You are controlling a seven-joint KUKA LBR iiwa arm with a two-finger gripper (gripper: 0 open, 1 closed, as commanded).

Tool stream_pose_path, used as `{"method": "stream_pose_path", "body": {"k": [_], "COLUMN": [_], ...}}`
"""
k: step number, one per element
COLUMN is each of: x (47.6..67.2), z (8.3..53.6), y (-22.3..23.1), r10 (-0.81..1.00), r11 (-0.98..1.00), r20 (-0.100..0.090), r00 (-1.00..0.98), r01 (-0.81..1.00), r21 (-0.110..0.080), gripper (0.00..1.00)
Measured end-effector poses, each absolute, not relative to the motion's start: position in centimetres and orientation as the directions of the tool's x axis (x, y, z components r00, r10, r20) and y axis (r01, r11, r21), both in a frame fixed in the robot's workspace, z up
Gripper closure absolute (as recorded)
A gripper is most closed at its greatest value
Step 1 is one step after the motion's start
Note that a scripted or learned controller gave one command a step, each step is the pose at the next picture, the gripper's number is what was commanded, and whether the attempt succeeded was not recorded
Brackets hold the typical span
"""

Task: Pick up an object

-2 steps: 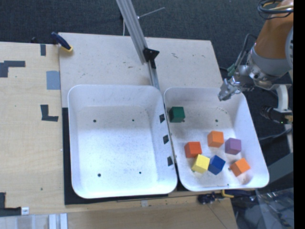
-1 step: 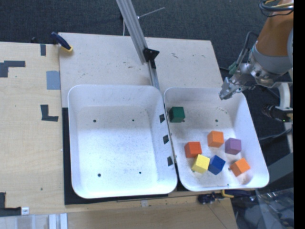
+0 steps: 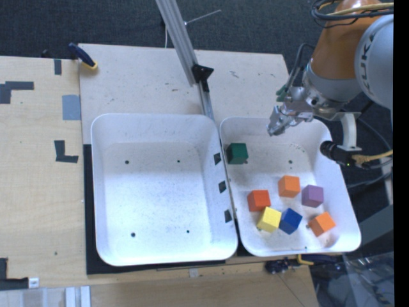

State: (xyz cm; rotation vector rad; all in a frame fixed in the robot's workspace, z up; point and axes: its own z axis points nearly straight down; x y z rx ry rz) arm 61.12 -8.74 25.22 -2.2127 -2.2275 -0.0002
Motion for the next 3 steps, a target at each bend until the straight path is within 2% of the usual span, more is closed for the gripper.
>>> {"method": "stream_pose_path", "body": {"k": [1, 2, 3], "x": [59.9, 59.5, 58.8], "z": [25.5, 24.6, 23.8], "y": [-3.5, 0.9, 7.2], "r10": [1.0, 1.0, 1.0], "r11": [0.007, 0.006, 0.008], "r20": [0.002, 0.001, 0.002], "r00": [-0.007, -0.006, -0.008], "r01": [1.0, 1.0, 1.0], "r21": [-0.002, -0.002, -0.003], "gripper": [1.0, 1.0, 1.0]}}
